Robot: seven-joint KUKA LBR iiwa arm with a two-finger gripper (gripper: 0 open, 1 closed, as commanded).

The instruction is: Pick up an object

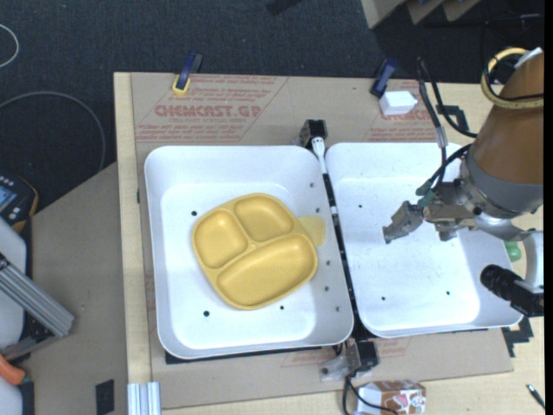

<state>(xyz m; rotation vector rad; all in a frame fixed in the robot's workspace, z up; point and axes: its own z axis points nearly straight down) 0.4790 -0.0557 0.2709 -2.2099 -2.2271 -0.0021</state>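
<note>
Two white bins [164, 232]: one yellow tray [253, 249] in the left; pincer [399, 226] over the right, grip unclear.

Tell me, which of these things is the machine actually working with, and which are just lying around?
Part of the job:
- gripper, over the right bin
- yellow divided plate, lying in the left bin

Just lying about:
- blue-and-yellow clamp
- small white block
- cables on the dark floor

This looks like a robot lab. A big robot arm [510, 137] reaches over a tabletop [251, 102] with two white bins [164, 232] clipped side by side. Wires [34, 111] trail on the dark floor [130, 15].
</note>
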